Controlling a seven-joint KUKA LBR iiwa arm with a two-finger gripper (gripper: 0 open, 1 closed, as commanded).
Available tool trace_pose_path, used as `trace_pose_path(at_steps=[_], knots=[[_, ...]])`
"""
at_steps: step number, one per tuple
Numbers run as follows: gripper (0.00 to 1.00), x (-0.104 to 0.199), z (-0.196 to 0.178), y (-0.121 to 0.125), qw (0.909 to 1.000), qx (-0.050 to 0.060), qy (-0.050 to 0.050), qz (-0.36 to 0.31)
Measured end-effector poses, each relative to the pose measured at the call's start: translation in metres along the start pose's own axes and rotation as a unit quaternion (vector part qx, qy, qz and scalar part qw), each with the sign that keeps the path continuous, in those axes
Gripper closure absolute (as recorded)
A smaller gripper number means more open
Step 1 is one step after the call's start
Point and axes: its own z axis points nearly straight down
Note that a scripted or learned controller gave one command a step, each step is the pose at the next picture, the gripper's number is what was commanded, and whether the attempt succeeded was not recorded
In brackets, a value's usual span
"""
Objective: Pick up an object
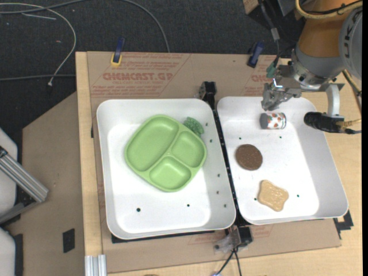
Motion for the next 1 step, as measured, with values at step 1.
trace_pose_path(at_steps=[1], knots=[[1.00, 0.0519, 0.0111, -0.0086, 1.0000, 0.004, 0.002, -0.002]])
